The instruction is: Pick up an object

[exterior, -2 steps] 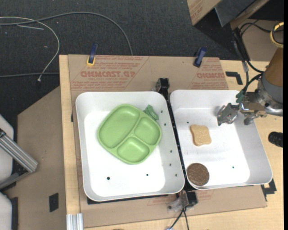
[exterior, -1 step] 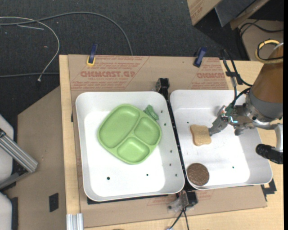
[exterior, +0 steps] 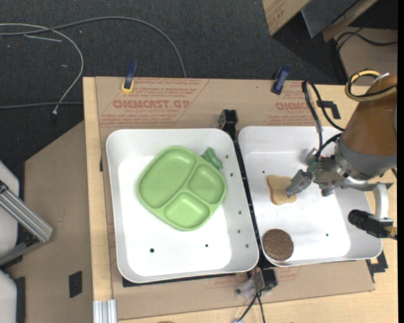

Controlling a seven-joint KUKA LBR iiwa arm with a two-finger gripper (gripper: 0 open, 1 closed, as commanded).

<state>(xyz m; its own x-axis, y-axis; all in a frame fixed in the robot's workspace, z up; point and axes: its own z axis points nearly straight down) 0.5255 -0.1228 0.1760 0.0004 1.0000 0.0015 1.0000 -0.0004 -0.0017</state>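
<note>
dark carpet surrounds your bench point(exterior: 189, 94), a cardboard-topped board printed with red lettering, carrying 2 shallow white bins side by side.

nearest to you, at the front of the right bin point(exterior: 315, 243): 1 brown round disc point(exterior: 278, 244), lying flat, close to the bin's front-left corner, near the wall that divides the 2 bins.

front of the left bin point(exterior: 164, 258): bare white floor with a few small dark dots.

middle of the right bin: 1 tan, flat, irregular piece point(exterior: 278, 188), lying on the bin floor. your gripper point(exterior: 297, 185) comes in from the right and sits right at this piece's right edge, a dark finger point(exterior: 295, 186) angled down onto it. you cannot tell from this angle whether the fingers are spread or closed, nor whether the piece lies between them.

right of that: the grey wrist and the orange band point(exterior: 372, 120) of your arm, with black cables looping up behind.

middle of the left bin: 1 light green divided plate point(exterior: 181, 187), 3 compartments, lying flat. 1 small darker green item point(exterior: 213, 158) lies at its upper-right rim; too small to identify.

far edge: 1 black clamp point(exterior: 228, 118) between the bins' rear corners, and 2 blue clips point(exterior: 130, 74) on the board's back edge, the second point(exterior: 280, 79) further right.

beyond: grey cable point(exterior: 76, 44) on the carpet, cardboard boxes point(exterior: 284, 12) at the top right.
</note>
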